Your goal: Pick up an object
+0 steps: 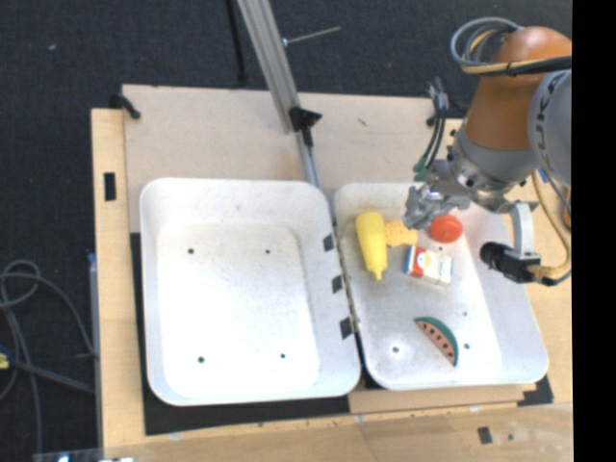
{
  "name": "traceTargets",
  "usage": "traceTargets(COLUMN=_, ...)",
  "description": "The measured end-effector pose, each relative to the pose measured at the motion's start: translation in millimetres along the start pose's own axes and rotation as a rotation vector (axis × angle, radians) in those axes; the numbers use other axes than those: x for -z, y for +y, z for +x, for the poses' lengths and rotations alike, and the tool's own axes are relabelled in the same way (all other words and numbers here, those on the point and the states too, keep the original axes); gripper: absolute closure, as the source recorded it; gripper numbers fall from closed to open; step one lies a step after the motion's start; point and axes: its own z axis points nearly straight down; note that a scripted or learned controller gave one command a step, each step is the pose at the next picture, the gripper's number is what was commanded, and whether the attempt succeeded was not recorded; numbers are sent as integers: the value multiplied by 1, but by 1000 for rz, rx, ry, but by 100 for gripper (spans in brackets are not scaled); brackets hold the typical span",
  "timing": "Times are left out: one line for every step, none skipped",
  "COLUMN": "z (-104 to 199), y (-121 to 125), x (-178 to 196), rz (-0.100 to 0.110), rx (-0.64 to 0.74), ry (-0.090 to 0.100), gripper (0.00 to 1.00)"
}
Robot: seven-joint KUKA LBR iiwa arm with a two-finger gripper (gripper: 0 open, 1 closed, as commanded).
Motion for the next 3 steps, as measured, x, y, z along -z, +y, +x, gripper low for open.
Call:
traceTargets(z=60, y=0, x=10, rz=-1, rx=2, ry=2, gripper=100)
traceTargets(z=116, y=-2, x=0, rz=3, rx=1, ry=1, gripper=100)
traceTargets(z=172, y=5, x=8, rz=-1, rx=2, ry=2, gripper=100)
